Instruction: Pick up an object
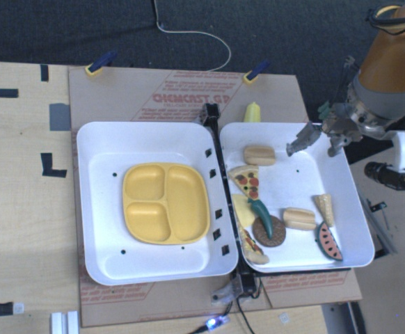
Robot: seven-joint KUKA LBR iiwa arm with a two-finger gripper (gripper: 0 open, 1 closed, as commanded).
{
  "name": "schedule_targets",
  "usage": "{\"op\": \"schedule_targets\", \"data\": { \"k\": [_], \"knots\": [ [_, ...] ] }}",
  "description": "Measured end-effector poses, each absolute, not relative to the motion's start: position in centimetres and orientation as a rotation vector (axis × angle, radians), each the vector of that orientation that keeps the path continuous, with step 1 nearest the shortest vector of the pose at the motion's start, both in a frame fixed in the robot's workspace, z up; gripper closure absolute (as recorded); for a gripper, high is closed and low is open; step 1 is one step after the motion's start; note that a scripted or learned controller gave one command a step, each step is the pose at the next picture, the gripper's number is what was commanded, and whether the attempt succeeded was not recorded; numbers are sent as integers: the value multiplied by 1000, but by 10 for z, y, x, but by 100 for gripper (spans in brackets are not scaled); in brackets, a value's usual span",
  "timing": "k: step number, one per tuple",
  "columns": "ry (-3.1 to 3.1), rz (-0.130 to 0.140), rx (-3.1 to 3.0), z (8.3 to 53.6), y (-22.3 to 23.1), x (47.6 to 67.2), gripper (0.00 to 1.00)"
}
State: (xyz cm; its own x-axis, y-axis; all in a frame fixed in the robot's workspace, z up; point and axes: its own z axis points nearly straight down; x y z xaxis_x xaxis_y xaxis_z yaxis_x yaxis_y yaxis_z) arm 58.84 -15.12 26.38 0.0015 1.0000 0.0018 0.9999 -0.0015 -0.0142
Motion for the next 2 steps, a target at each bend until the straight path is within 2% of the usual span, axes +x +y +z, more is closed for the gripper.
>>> {"op": "schedule_targets", "data": {
  "k": [1,2],
  "knots": [
    [-2222,2,-2219,271,-151,590,0],
    [-2219,7,-2218,216,-160,592,0]
  ]
}}
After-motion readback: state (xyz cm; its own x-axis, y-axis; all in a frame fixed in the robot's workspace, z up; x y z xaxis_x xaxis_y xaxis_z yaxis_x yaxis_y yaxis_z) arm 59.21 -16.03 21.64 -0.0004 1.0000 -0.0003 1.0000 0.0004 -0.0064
